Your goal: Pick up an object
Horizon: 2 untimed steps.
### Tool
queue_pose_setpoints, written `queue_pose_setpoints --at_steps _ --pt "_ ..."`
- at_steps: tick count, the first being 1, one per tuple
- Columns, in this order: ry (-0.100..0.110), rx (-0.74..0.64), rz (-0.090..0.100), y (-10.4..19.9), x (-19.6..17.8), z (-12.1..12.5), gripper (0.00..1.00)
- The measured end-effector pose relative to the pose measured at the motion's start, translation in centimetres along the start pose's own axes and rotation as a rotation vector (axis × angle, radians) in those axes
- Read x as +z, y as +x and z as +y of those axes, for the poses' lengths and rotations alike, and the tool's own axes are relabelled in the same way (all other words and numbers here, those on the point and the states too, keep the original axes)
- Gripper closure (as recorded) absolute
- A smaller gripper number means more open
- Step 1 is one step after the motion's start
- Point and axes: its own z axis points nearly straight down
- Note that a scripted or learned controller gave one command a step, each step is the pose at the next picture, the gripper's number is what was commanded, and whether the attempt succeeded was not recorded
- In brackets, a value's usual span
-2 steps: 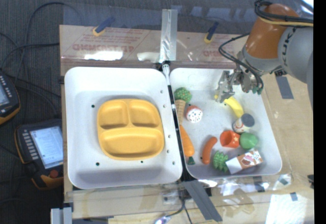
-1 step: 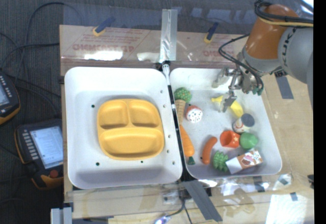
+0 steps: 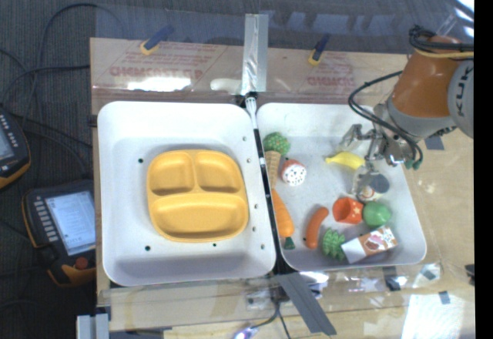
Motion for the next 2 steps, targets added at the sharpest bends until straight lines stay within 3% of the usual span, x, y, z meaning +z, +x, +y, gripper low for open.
queue_pose_setpoints --at_steps 1,2 --pt "0.004 0.101 -0.003 1.5 -0.1 7.9 0.0" --pt "0.007 0.11 -0.004 7.0 -0.2 9.4 0.0"
